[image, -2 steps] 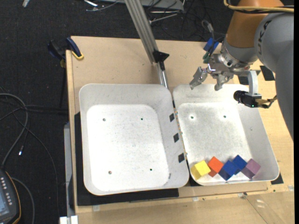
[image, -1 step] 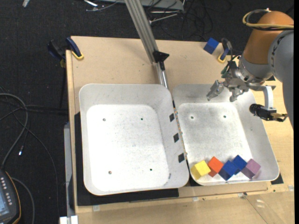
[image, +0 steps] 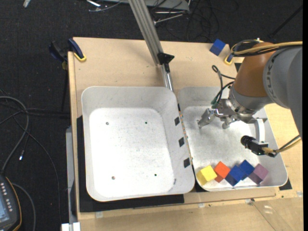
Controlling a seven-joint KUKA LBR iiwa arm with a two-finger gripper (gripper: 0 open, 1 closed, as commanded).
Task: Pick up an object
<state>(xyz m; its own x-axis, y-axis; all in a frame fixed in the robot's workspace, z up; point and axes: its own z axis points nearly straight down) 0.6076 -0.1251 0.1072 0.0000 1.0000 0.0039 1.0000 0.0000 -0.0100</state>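
Four small blocks, a yellow cube (image: 207,174), an orange cube (image: 222,169), a blue cube (image: 240,172) and a purple cube (image: 259,173), sit clustered along the near wall of the right shallow white bin (image: 192,99). The two-finger gripper (image: 214,121) hangs above the bin floor, well apart from them, jaws spread and holding nothing. The left white bin (image: 91,100) lies alongside.

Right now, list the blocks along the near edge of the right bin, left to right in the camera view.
yellow block → orange block → blue block → purple block. All four sit in the right bin, nearer the camera than the gripper.
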